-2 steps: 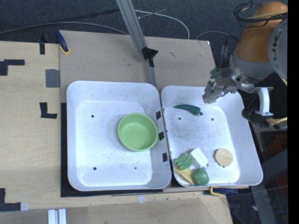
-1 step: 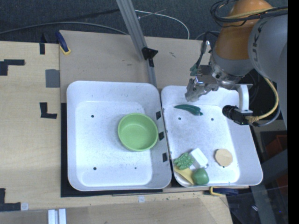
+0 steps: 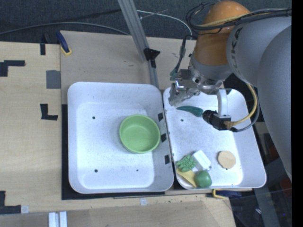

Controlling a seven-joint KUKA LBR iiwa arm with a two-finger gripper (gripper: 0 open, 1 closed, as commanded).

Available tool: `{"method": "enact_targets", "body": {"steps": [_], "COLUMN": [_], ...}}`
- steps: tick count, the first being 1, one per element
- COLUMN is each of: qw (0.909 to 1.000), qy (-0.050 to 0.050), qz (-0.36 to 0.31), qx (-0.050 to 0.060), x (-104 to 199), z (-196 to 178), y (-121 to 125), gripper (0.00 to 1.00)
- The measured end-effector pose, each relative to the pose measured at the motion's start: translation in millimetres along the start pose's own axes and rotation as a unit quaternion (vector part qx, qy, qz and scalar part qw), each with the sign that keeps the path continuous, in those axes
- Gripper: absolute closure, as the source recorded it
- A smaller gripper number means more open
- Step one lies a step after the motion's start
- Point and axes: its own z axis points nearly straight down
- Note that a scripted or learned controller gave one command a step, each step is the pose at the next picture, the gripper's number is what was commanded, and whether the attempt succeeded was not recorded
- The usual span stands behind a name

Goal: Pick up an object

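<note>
Starting on the left, the wooden bench [image 3: 28, 141] is showing a few black tape marks, and a blue-and-yellow clamp [image 3: 63, 43] is sitting near its far edge. The left bin [image 3: 85, 126] is holding just a green bowl [image 3: 139, 134], which is resting upright toward the bin's right side. A grey metal pole [image 3: 137, 30] is slanting down to the back edge between the bins. Over in the right bin [image 3: 236, 141], a little cluster is sitting at the near edge — a ridged green piece [image 3: 186, 163], a white block [image 3: 202, 159], something yellow [image 3: 187, 177] and a round green object [image 3: 203, 178], all touching or nearly so. A tan disc [image 3: 227, 159] is lying just to their right, apart from them. My gripper [image 3: 179, 97] is hovering over the far left corner of that right bin, and honestly I can't tell how it's set from this angle. A dark teal curved object [image 3: 191, 110] is lying just beside my gripper tip — whether I'm touching it, can't say.
</note>
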Motion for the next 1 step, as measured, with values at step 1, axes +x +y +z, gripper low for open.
{"method": "enact_targets", "body": {"steps": [1], "qw": [1.0000], "qy": [0.000], "qz": [0.000], "qx": [-0.001], "x": [52.6], "z": [9.0], "y": [10.7], "gripper": [1.00]}}
